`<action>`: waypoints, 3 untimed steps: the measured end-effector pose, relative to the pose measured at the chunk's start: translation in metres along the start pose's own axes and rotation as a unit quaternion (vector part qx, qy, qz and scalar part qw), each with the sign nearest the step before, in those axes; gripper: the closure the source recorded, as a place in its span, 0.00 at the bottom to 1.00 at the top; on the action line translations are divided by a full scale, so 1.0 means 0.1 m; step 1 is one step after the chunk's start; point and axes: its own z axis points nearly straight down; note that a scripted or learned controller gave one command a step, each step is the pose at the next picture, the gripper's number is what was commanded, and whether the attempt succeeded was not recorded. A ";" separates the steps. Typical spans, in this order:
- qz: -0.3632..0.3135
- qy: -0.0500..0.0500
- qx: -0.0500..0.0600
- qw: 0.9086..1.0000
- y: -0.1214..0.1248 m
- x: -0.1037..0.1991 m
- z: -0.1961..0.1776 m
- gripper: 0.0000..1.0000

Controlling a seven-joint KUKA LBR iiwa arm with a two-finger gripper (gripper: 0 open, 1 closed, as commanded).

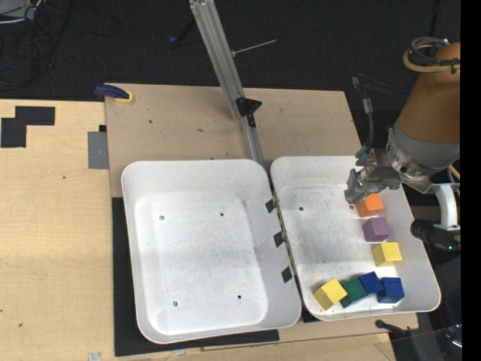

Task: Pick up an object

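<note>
My gripper [359,192] hangs low over the right bin [323,235], at its right side. An orange block [370,204] lies directly below and right of the gripper, partly covered by it. A purple block [376,228] sits just in front of the orange one, then a yellow block [387,253]. Along the bin's front edge lie another yellow block [329,292], a green block [352,289] and two blue blocks [380,286]. I cannot make out the gap between the fingers.
The left bin [199,247] stands beside the right one, joined by black clips [278,239]. A slanted metal rail [225,70] rises behind the bins. Dark cables and a white fitting [447,216] sit at the right edge.
</note>
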 end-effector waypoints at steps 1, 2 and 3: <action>-0.001 0.000 0.000 1.000 0.03 0.53 -0.01 1.00; -0.001 0.000 0.001 1.000 -0.02 1.03 0.00 1.00; 0.000 0.000 0.002 1.000 -0.03 1.50 0.24 1.00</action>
